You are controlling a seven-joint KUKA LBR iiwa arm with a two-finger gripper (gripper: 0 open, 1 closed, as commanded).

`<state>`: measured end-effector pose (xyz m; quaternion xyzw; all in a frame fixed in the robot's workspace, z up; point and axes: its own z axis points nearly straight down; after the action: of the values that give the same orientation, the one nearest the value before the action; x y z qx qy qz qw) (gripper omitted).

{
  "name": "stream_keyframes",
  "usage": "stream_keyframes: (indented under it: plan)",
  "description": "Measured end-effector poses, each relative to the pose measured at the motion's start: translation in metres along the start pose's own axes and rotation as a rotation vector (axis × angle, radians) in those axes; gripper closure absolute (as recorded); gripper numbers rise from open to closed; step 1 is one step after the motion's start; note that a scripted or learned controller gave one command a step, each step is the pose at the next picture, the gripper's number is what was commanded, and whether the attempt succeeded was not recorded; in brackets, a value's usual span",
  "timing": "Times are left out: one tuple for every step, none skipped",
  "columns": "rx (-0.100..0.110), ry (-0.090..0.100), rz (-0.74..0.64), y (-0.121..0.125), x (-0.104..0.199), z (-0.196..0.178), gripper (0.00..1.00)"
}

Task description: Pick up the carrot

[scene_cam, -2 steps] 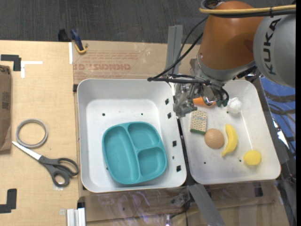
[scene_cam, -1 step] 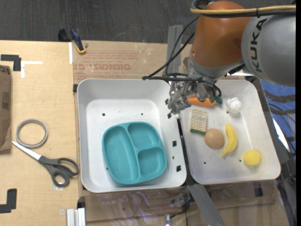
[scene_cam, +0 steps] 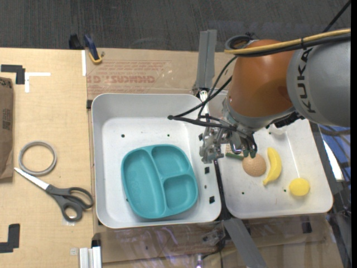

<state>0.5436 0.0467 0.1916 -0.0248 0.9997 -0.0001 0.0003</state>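
My gripper (scene_cam: 226,145) hangs low over the left part of the right bin (scene_cam: 279,205), close to the divider between the two bins. The orange wrist band and grey arm cover much of that bin from above. Just under the gripper a thin green sliver (scene_cam: 231,156) pokes out, possibly the carrot's leafy end. Whatever it belongs to is hidden by the gripper. Cables drape around the wrist and blur the view of the gripper's tip.
A tan egg-shaped ball (scene_cam: 254,166), a banana (scene_cam: 273,165) and a lemon (scene_cam: 299,187) lie in the right bin beside the gripper. The left bin (scene_cam: 111,116) holds a teal divided plate (scene_cam: 160,180). Scissors (scene_cam: 58,194) and a tape roll (scene_cam: 37,157) lie on the bench at left.
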Motion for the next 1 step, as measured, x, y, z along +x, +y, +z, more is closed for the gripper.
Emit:
stream_keyframes:
  plan:
    - [0.0, -0.005, -0.637, -0.0392, 0.0003, -0.0754, 1.0]
